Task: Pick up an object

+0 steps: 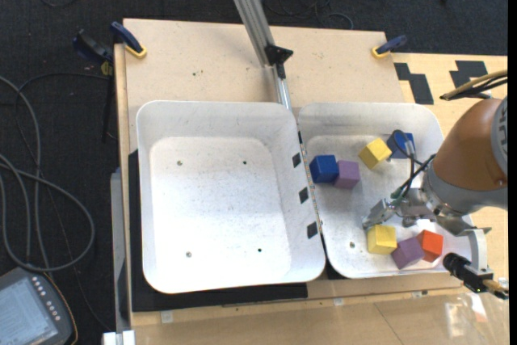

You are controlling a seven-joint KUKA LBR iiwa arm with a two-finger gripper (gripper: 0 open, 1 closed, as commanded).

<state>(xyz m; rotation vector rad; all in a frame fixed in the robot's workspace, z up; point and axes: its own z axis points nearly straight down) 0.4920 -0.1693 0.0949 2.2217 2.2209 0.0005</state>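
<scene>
Camera view: we log the jaws (386, 214) low in the right bin (339, 267), just above a yellow cube (381, 239); open or closed, we cannot tell. Beside that cube on its right lie a purple block (407, 252) and an orange block (432, 243). Farther up from it: blue cube (325, 169), purple cube (347, 173), another yellow cube (375, 153).
</scene>
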